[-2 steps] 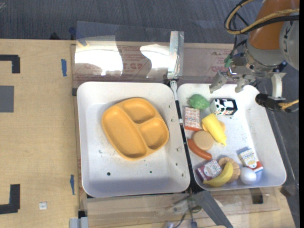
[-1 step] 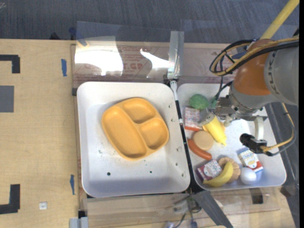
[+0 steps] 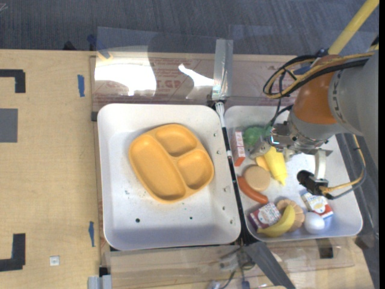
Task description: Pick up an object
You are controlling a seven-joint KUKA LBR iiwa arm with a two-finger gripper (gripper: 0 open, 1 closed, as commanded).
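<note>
Your claw (image 3: 287,144) sits low in the right bin (image 3: 351,218) above a yellow corn cob (image 3: 277,166); I cannot tell its state. The cob's long axis runs up-left to down-right.

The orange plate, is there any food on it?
Empty. The orange plate in the left bin shows three bare compartments.

Crowded right bin (image 3: 352,188), roomier left bin (image 3: 114,179)

Open floor around orange tray (image 3: 171,161) at left; at right, banana (image 3: 287,220), corn (image 3: 275,164), egg (image 3: 314,222) packed close together.
</note>
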